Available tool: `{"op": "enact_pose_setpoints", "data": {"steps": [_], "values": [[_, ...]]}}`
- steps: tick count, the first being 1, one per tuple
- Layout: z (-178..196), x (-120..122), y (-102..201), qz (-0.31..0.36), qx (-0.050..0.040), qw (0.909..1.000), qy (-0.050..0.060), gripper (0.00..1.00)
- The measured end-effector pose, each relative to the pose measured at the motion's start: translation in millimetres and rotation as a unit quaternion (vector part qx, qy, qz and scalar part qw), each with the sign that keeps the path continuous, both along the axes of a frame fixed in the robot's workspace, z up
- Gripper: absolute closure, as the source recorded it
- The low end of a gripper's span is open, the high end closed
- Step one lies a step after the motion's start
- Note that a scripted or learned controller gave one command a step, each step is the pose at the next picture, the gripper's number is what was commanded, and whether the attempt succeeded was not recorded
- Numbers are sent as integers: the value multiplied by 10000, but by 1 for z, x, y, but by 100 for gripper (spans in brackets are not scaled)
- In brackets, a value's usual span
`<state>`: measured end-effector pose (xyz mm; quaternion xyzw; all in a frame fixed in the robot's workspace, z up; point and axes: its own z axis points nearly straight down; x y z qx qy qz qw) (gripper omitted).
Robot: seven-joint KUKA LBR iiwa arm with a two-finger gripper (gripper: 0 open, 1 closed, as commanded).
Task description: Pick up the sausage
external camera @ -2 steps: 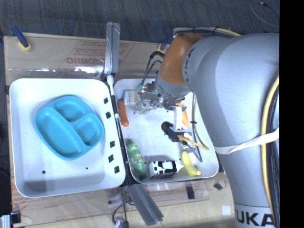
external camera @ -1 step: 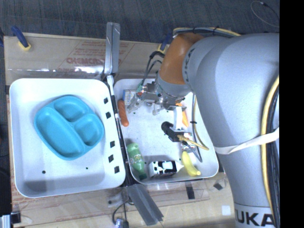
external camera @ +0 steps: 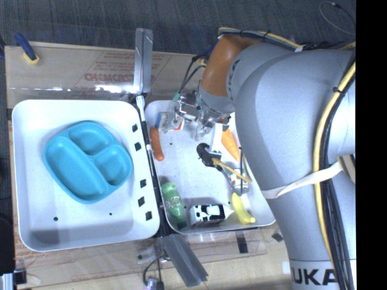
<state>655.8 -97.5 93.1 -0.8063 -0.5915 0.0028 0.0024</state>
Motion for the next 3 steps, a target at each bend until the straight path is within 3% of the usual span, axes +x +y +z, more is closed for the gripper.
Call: {"op": "enact_pose_setpoints", "data": {"steps": [1, 2, 3], "values": [[0, 0, 3, 53, -9, 10000, 5, 0], [-1, -1, 4, -552, -3, 9985, 16, 0], [-4, -3, 5, -1656, -3, 9862, 72, 0]]}}
